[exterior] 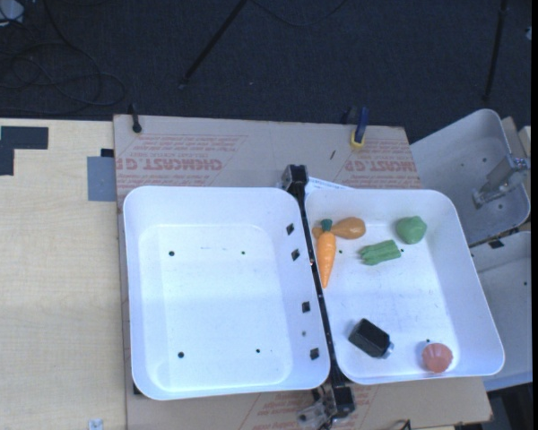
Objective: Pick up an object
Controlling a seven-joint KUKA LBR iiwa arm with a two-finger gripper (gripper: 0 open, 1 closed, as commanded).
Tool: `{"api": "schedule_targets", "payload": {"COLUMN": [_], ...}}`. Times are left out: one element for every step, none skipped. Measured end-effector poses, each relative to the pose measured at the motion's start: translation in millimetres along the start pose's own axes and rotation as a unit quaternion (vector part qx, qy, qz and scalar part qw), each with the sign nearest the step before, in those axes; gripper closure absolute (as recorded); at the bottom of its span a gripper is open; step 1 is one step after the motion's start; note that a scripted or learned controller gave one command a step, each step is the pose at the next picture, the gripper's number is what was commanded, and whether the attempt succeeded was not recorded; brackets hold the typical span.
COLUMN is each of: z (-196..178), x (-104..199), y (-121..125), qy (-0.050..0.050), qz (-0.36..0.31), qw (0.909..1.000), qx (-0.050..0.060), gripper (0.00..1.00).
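Note:
The right bin (417,298) holds several small objects. An orange carrot (325,258) with a green top lies along its left wall. Touching the carrot's top is a rounded orange piece (350,228). A green chunk (412,229) sits at the far right, and a long green piece (379,253) lies just below and left of it. Near the front lie a black block (370,339) and a reddish ball (437,357), the ball close to the front right corner.
The left bin (215,303) stands against the right one, joined by a black strip with clips (307,267). Both rest on a cardboard sheet (206,153) held by a yellow-blue clamp (359,129). A grey metal plate (471,164) lies at the right, and wooden bench top (45,267) at the left.

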State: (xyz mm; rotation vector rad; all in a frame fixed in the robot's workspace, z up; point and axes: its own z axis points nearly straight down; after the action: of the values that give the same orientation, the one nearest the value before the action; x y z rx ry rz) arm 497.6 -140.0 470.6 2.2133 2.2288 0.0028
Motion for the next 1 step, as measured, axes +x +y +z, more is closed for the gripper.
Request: {"api": "schedule_targets", "payload": {"z": [-64.6], "x": [60.2], "y": [9.0], "qy": [-0.001], "qz": [0.000], "qw": [1.0000], "qx": [-0.001], "gripper": [0.00]}}
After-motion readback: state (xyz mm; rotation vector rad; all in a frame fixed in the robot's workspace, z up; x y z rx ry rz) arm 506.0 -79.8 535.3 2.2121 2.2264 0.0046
